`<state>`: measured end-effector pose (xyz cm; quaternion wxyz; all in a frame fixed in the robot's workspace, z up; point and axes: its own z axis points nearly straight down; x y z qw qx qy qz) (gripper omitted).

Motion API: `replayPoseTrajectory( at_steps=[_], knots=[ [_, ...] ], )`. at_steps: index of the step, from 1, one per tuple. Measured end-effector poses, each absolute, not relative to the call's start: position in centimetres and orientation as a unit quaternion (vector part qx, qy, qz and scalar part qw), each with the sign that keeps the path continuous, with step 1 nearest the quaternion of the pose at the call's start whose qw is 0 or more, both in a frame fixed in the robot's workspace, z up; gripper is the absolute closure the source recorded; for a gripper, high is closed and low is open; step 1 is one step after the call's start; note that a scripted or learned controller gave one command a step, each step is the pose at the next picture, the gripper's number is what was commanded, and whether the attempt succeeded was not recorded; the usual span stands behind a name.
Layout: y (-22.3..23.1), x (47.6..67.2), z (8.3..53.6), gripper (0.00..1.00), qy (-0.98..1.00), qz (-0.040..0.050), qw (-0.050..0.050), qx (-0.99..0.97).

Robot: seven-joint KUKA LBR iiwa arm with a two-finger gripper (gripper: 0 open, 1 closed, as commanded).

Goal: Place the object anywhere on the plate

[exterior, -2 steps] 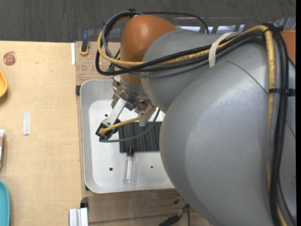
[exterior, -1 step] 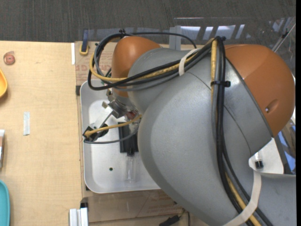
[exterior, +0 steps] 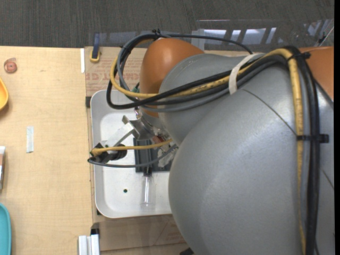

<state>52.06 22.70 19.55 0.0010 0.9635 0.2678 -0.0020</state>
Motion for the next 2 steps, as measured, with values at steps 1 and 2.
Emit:
replayPoseTrajectory(
  at_steps=[1,2],
  knots=[
    [22.64,59.03,11.67,0.00,0.191,-0.0014,0.001,0.982],
    [22.34,59.09,12.58,1.00,0.189,-0.0024,0.002,0.982]
  ],
)
